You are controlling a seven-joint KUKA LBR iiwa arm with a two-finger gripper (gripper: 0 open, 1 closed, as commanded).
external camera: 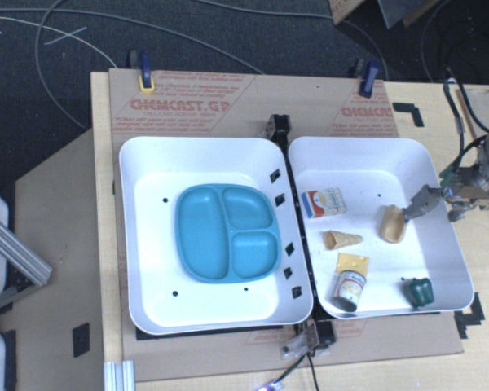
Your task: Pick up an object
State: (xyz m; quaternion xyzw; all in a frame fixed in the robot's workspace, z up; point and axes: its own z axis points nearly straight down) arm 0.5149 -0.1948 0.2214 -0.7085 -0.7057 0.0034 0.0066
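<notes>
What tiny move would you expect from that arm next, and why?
Probably a short dip left and down onto the tan rounded piece. The gripper hangs right beside it in the right bin with nothing visibly held, and it is the nearest thing.

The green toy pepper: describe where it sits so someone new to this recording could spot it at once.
Look in the right-hand white bin, at its near right corner. The green toy pepper lies there alone, right of the small jar and below the tan potato-like piece. It is the only green thing in either bin.
</notes>
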